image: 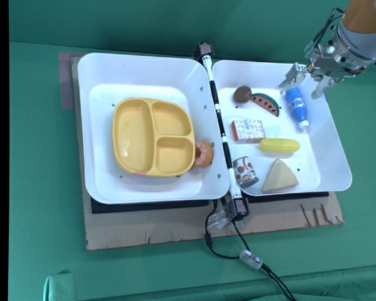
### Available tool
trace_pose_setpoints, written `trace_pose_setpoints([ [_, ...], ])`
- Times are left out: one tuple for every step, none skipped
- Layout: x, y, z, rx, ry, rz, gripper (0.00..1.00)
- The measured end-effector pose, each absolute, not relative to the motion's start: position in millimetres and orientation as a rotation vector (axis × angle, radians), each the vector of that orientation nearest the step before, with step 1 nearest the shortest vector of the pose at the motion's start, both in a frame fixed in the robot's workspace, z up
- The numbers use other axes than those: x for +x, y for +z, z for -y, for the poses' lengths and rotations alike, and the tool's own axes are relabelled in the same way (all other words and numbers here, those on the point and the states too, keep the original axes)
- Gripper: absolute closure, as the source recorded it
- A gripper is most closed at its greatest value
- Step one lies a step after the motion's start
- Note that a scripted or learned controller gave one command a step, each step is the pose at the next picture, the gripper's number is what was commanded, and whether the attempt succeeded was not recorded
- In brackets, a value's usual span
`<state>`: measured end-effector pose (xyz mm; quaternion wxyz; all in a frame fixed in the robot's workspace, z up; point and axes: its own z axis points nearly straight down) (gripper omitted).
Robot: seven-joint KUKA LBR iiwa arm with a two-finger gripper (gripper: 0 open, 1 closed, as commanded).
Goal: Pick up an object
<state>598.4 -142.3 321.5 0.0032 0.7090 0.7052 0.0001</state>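
Right now the gripper [307, 81] sits over the far right corner of the right bin [338, 168], fingers spread wide, nothing between them. Blue bottle [296, 104] lies flat on the bin floor directly under it, white cap pointing toward the near side; one finger [290, 78] is just left of the bottle's top end, the other [319, 86] just right of it. Can't tell if either finger touches the bottle.

Rest of the right bin:
- watermelon slice [265, 103] left of the bottle, with a brown round piece [242, 93] touching its left end
- small red-and-white box [248, 130] near the middle
- corn cob [279, 145] just right of and slightly below the box
- cheese wedge [279, 176] at the near side
- printed can [245, 172] lying left of the wedge, near the bin divider

Left bin [97, 187] holds a yellow divided tray [151, 137] with three compartments, and a donut [203, 154] touching the tray's right near corner.

Both bins rest on a cardboard sheet [150, 237] over green cloth [37, 168]. A cable [250, 259] runs off from between the bins toward the near edge.

Arm: orange band [371, 5] visible top right, grey wrist below it.
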Motion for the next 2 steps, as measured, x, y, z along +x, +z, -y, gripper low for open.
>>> trace_pose_setpoints([
  [614.2,192,125,2.22,0.004,-2.208,0.0],
  [616.9,205,128,2.218,0.009,-2.197,1.0],
])
